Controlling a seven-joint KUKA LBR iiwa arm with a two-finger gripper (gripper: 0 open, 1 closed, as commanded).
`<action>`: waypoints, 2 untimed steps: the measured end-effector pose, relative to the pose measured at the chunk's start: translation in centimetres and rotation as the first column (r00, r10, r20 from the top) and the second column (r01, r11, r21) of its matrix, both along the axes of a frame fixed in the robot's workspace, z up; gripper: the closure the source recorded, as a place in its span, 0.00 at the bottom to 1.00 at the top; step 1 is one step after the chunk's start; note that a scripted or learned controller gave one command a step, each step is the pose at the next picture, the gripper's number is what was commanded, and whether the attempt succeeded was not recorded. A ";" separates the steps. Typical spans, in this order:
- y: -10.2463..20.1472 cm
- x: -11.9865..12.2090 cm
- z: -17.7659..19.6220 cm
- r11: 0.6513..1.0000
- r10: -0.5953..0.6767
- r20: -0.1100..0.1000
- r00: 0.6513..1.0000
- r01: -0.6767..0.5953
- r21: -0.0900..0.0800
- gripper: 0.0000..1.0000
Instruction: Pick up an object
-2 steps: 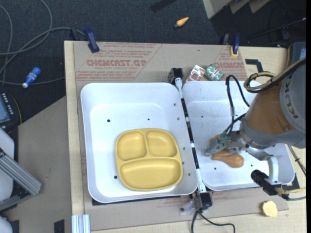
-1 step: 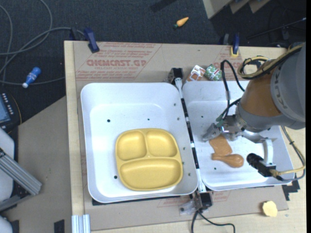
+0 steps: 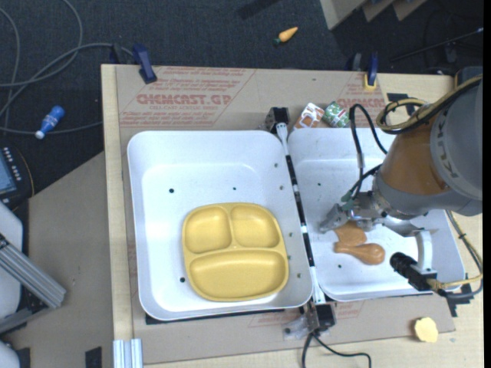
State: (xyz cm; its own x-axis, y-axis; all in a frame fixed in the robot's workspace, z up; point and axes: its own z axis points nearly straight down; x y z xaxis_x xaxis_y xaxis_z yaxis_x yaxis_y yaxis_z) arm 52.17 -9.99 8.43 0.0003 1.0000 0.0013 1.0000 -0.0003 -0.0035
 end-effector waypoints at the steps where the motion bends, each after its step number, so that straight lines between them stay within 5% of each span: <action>1: -3.0 -1.2 0.0 1.000 -0.003 0.001 1.000 0.003 -0.002 0.00; 2: -2.8 -1.1 1.0 1.000 0.000 0.003 1.000 0.000 -0.001 1.00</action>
State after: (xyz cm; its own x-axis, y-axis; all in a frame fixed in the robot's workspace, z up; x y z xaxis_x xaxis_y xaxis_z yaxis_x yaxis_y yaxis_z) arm 51.04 -12.79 9.45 0.0002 1.0000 0.0002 1.0000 -0.0002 -0.0001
